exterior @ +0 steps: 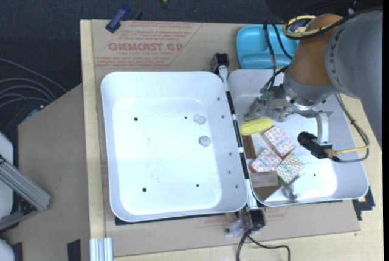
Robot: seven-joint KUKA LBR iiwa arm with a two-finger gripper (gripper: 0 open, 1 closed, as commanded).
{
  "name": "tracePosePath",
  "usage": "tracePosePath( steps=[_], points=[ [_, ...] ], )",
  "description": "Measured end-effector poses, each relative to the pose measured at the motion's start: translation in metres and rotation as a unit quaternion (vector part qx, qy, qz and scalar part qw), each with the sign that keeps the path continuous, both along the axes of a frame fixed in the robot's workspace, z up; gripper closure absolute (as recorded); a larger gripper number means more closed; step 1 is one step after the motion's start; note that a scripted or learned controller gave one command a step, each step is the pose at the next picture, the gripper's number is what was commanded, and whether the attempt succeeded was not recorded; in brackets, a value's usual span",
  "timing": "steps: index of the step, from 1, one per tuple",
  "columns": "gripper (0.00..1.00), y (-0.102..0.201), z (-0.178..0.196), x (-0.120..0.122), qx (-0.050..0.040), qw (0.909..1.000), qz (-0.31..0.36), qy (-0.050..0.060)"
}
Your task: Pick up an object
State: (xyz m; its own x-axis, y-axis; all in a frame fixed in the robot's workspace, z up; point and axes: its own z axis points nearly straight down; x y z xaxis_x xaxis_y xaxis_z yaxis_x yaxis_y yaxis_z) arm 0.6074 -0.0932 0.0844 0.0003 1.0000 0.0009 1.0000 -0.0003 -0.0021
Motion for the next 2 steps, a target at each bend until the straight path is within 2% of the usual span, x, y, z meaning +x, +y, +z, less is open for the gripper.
tracePosePath(
  steps=[1,2],
  points=[
    [1.00,-0.0002,0.0103,0.0005,0.0002,1.0000,-0.001,-0.001],
    [0.00,-0.0002,0.0100,0.0004,0.0001,1.0000,-0.001,-0.001]
  ],
)
